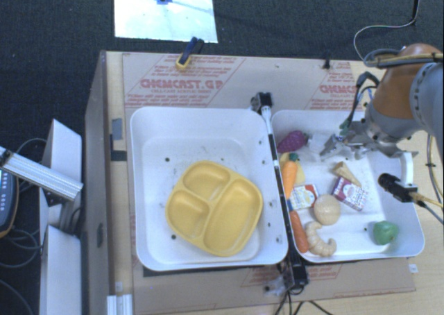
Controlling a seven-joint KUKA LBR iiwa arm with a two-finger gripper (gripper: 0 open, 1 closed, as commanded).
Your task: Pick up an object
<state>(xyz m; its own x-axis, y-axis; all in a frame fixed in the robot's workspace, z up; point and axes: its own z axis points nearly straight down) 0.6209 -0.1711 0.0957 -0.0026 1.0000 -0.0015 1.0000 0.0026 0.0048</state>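
Nearest, a croissant (320,240) lies by the right bin's (416,237) front edge. Gripper (338,144) (jaw state impossible to tell) hangs near its back edge.

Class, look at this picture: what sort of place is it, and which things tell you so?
Probably a robotics lab bench set up for grasping trials: a robot arm reaching over two white bins, toy food in one, a yellow tray in the other, and loose cables.

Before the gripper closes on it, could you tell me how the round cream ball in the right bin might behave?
The round cream ball looks smooth, so it may slip from a pinch. Its round shape suggests it could roll if nudged, though the small carton and croissant beside it may stop it.
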